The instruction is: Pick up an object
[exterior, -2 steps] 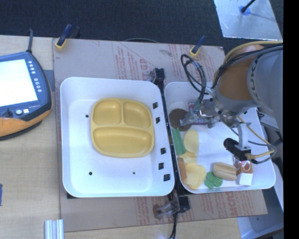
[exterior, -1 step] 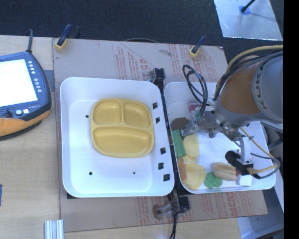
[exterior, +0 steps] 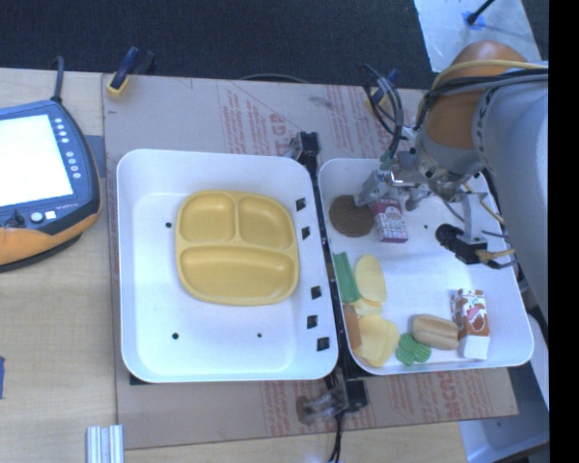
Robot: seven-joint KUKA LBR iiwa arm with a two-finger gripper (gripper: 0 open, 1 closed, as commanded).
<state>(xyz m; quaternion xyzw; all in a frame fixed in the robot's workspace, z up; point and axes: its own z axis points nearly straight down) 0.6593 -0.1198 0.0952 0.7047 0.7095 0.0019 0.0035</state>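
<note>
Jaws state: we are finding it impossible to tell. We are observing the gripper (exterior: 398, 183) hanging over the right bin (exterior: 510, 357), just above a small pink-and-white carton (exterior: 391, 224) beside a brown disc (exterior: 350, 217).

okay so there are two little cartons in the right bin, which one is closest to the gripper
The pink-and-white carton at the bin's upper left, beside the brown disc, sits directly under the gripper. The orange-and-white carton lies far off, near the lower right corner.
</note>
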